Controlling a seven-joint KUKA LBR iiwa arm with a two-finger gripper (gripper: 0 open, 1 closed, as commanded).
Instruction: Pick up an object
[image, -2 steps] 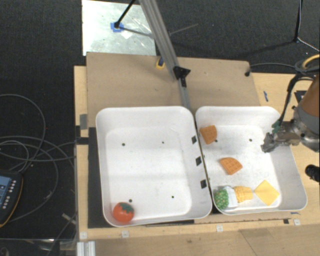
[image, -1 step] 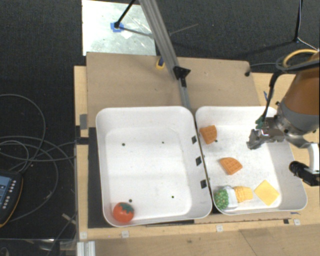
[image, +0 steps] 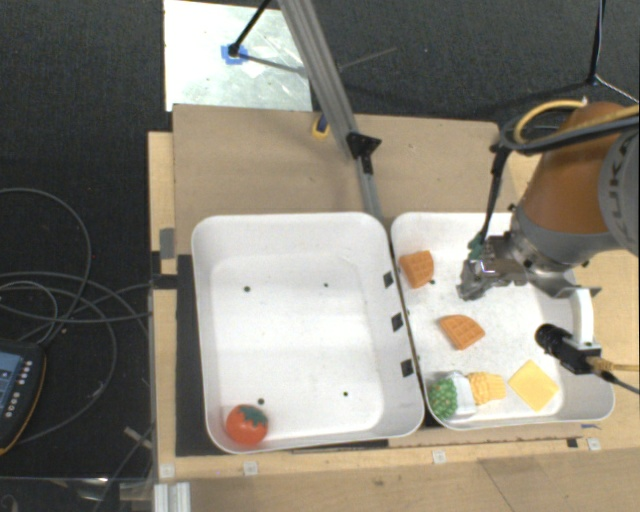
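The gripper (image: 474, 283) hangs over the right bin (image: 600, 400), right of frame centre; whether its jaws are open I cannot tell, and nothing shows between them. Nearest lie the wedge (image: 418, 268) to its left and the waffle (image: 461, 331) just below it. Centre squarely over one piece before descending. Cheese (image: 533, 385), corn (image: 486, 388) and peas (image: 442, 397) sit along the lower rim; the tomato (image: 246, 424) is lower left.

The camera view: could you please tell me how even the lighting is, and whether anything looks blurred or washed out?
In the camera view, light is soft and even; the left white bin is bright but not blown out; the red tomato-like toy and yellow cheese-like slab are reasonably sharp; the metal gripper looks soft, with little detail; shadows are faint.
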